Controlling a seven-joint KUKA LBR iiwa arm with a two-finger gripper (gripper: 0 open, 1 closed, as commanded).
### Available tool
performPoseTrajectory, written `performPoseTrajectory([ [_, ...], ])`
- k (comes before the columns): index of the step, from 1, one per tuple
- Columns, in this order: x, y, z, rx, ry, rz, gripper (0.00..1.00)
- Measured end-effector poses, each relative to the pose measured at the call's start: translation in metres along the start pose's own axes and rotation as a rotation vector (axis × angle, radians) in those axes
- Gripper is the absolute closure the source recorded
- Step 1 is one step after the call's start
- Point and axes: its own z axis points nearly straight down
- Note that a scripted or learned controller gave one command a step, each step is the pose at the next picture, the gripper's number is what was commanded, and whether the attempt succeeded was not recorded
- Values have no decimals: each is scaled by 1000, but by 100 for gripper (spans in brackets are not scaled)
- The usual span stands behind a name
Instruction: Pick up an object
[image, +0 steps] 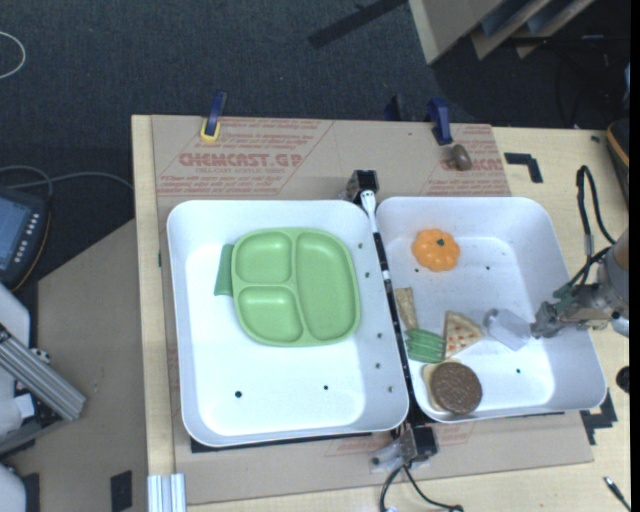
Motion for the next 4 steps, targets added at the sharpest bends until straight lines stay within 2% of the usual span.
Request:
performPoseTrajectory([
  [2,0,2,-81,-2,0,0,100],
  [4,97,68,-73,1,2,-5,100],
])
